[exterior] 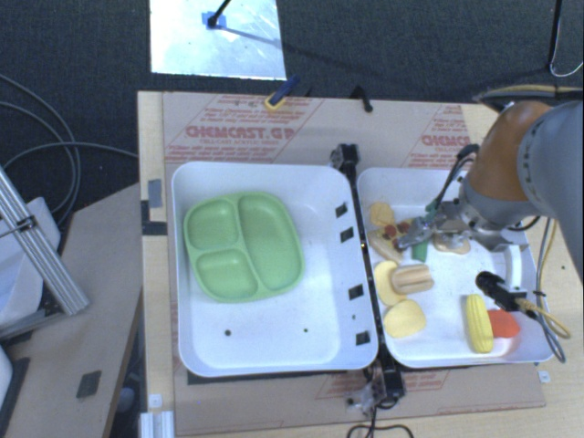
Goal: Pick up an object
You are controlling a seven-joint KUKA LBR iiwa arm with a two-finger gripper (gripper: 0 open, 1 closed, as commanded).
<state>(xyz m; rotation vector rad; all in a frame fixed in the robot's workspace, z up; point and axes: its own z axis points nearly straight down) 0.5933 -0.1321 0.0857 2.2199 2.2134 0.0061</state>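
My gripper point(413, 234) is low over the upper middle of the right bin point(456, 179), reaching in from the right. Directly at its tip lie a small red piece point(391, 232) and a green piece point(406, 250). A pale yellow chip point(380, 214) lies just to their upper left. A tan round biscuit point(453, 242) sits beside the gripper on its right. Below it rests a hot-dog bun point(408, 280), and further down a yellow lump point(404, 318). A corn cob point(477, 323) and an orange-red piece point(505, 324) lie at the bin's lower right.
The left bin point(274, 336) holds a green divided plate point(243, 245) in its upper left part. A black divider with clips point(358, 245) runs between the two bins. Cardboard point(246, 126) lies under both, with a foil sheet point(217, 26) beyond.
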